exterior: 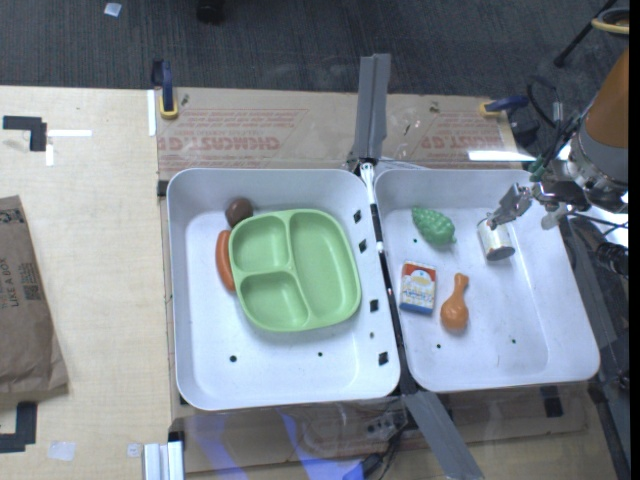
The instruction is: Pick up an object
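The right bin holds a small silver can, a bumpy green toy, a little white and orange box and an orange gourd-shaped toy. My gripper hangs over the bin's upper right part, open, with its fingers spread and nothing between them. One finger stands just above and to the right of the silver can. The left bin holds a green divided plate, a brown ball and an orange-red sausage-shaped toy at the plate's left edge.
A grey divider post rises behind the seam between the bins. Cables and a stand crowd the far right beside the arm. A brown paper bag lies on the bench at the left. The right bin's lower half is bare.
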Robot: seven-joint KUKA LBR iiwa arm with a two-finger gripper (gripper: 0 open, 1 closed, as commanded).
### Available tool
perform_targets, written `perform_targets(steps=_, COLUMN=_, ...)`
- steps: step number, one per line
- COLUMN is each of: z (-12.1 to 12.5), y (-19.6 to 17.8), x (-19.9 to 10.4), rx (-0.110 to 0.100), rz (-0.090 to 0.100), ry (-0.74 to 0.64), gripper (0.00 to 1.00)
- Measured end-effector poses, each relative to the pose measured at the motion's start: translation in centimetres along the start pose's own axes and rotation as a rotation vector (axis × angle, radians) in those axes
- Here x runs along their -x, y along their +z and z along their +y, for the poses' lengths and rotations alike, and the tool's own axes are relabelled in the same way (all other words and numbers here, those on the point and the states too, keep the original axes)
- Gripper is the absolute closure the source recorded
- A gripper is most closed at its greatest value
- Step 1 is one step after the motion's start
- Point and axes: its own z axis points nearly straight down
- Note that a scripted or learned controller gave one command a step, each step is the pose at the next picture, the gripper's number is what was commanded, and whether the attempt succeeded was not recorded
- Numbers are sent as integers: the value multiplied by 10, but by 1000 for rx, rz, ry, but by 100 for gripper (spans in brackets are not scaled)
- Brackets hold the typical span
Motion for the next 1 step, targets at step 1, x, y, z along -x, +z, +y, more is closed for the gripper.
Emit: perform_targets(steps=1, z=0, y=-8, x=0, rx=-1, rz=-1, ry=-2, gripper=100)
